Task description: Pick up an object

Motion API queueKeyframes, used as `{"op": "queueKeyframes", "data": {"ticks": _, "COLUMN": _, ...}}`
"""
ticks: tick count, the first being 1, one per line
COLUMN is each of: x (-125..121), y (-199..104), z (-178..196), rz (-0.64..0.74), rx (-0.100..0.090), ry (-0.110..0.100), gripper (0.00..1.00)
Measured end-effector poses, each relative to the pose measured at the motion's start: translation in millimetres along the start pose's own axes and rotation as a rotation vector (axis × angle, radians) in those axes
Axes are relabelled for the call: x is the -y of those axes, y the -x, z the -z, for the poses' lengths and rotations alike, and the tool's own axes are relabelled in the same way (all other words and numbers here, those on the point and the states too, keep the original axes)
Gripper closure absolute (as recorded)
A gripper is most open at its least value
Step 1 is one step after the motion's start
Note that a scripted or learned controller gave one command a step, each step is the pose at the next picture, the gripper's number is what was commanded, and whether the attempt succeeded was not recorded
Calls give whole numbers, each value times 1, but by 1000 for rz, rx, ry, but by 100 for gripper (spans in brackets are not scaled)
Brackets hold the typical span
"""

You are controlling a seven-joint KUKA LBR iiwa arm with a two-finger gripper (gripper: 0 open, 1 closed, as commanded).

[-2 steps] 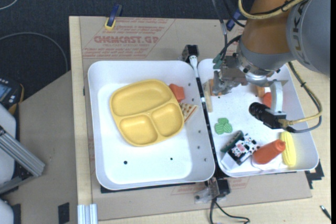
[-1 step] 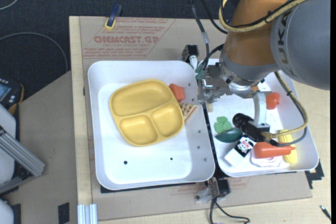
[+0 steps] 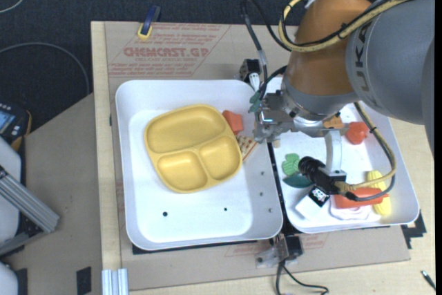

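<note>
While the arm (image 3: 331, 45) reaches in from the right over the seam between the two white bins, its gripper (image 3: 266, 124) sits low at the left bin's (image 3: 131, 148) right edge, just beside a yellow divided plate (image 3: 193, 147); cannot tell whether it is released or clenched, wrist hardware hides that, and nothing is visibly held. Small orange block (image 3: 233, 122) lies touching the plate's upper right rim, close to the gripper. Right bin (image 3: 404, 200) holds a green piece (image 3: 293, 169), an orange object (image 3: 356, 132), yellow items (image 3: 376, 179)
</note>
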State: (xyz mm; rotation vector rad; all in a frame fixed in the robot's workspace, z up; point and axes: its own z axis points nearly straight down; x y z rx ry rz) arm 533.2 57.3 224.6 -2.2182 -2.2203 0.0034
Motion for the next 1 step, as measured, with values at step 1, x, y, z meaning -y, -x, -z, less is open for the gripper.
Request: {"op": "queueKeyframes", "data": {"ticks": 1, "x": 5, "y": -6, "z": 9, "rz": 0, "rx": 0, "ry": 4, "gripper": 100}}
